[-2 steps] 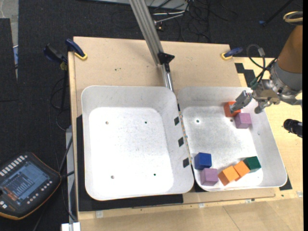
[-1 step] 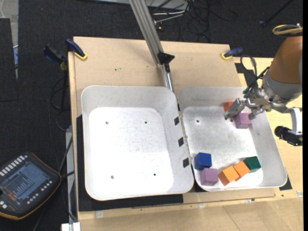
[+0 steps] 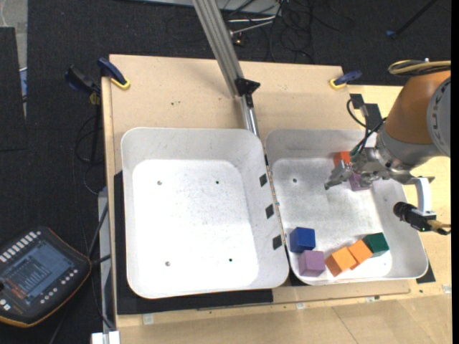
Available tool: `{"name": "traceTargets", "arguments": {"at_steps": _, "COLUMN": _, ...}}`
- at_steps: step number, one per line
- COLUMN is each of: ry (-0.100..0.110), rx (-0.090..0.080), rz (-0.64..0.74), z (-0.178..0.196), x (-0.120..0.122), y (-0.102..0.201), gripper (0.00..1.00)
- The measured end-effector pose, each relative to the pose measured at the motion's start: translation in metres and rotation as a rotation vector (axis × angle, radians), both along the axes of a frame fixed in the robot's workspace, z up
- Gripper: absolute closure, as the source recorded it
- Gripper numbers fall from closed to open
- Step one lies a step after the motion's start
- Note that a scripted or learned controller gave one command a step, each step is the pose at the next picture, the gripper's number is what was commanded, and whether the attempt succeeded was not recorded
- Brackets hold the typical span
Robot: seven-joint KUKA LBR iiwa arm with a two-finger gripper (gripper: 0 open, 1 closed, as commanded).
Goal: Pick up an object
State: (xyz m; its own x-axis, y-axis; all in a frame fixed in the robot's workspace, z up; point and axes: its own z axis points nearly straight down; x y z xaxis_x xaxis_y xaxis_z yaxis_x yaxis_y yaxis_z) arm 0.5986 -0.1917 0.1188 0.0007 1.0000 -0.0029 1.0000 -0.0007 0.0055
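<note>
The gripper [image 3: 346,175] is low over the right bin [image 3: 315,156], by an orange block [image 3: 344,158] and a purple block [image 3: 356,183], grip unreadable, so nothing looks lifted and the pick seems undone.

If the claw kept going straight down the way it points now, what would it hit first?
Probably the small purple block right under the claw, with an orange piece beside it. Depth is hard to judge from this slanted view; past them lies the right bin's floor.

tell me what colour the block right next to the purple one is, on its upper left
Blue, seen in the camera view.
</note>
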Motion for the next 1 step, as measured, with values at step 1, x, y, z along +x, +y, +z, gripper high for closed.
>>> {"name": "traceTargets", "arguments": {"at_steps": 1, "ry": -0.006, "rx": -0.001, "rz": 0.000, "z": 0.0146, "x": 0.0017, "y": -0.0006, "gripper": 1.00}}
